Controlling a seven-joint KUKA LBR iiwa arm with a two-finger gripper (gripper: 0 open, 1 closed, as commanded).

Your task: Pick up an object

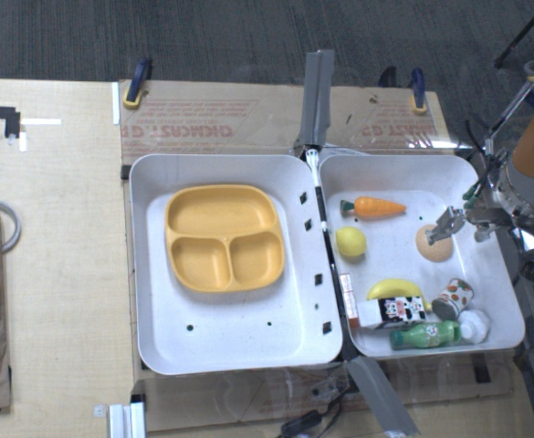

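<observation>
Gripper point(446, 224) sits low over the right bin point(504, 272), coming in from the right edge, fingertips directly above or touching a round tan object point(435, 245) near that bin's right-centre. The fingers appear slightly spread, but whether they are parted or closed onto anything I cannot tell at this resolution; nothing is clearly seen between them. No object is lifted: every item rests on a bin floor. Right bin contents: carrot point(378, 208) toward the back, lemon point(350, 241) near the left wall, banana point(395, 289) toward the front, a small black-and-white carton point(392, 311) just beside and in front of the banana, a green bottle point(425, 335) lying on its side along the front wall, a patterned cup point(454, 296) tipped over just right of the carton, and a white rounded item point(475, 326) at the bottle's right end. Left bin point(148, 272) holds a yellow divided plate point(225, 237), flat, roughly centred. Judgement: the task is at the approach or grasp stage, with the tan object the likely target given the fingertips' placement. Done: arm positioned over a candidate. Left: secure the grip, then raise the object clear of the bin floor. Progress is early to middle; no confirmed pick.
</observation>
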